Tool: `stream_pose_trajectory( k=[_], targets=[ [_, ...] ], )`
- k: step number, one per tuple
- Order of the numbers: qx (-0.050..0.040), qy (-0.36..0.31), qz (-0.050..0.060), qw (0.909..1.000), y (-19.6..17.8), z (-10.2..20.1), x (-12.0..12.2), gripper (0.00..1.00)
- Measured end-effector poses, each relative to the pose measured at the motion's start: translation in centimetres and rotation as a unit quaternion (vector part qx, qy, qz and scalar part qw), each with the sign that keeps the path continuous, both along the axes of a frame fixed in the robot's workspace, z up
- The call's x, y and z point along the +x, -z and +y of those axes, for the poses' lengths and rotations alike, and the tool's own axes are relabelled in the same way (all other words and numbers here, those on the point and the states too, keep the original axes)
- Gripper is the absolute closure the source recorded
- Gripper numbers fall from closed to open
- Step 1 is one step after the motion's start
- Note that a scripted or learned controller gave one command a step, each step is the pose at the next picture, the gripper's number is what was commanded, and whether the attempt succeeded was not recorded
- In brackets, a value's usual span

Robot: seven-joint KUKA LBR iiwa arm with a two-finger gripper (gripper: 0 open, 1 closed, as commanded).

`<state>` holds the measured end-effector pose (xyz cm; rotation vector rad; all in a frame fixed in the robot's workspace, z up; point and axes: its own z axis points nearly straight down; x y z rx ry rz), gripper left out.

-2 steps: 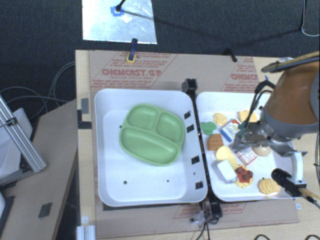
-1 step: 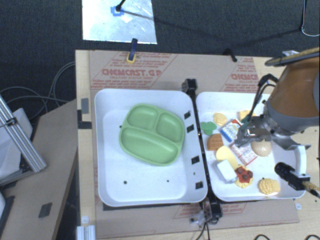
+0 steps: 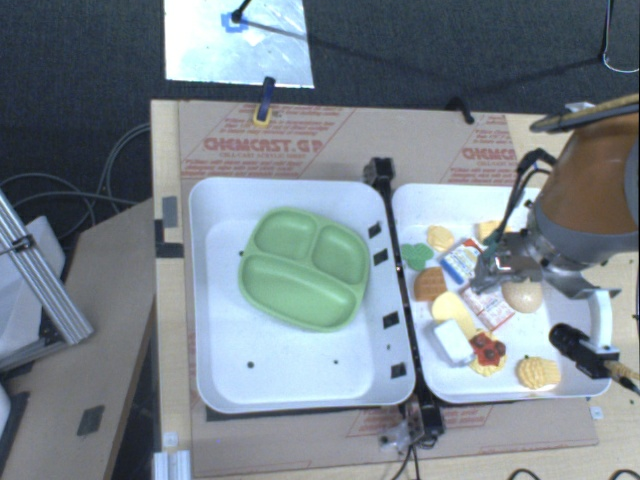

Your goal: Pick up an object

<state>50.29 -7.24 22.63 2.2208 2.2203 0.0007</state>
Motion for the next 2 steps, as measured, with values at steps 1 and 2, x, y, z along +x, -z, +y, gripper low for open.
stream_pose_trajectory(
  k=[1,2],
  targets=[
    [0.0007,-0.002,0.000,1.0000,-0.7,0.9,-1.1,1.00],
    [0.0004,-0.001,0.001,1.0000,1.3,1.0,-0.8,1.00]
  ],
)
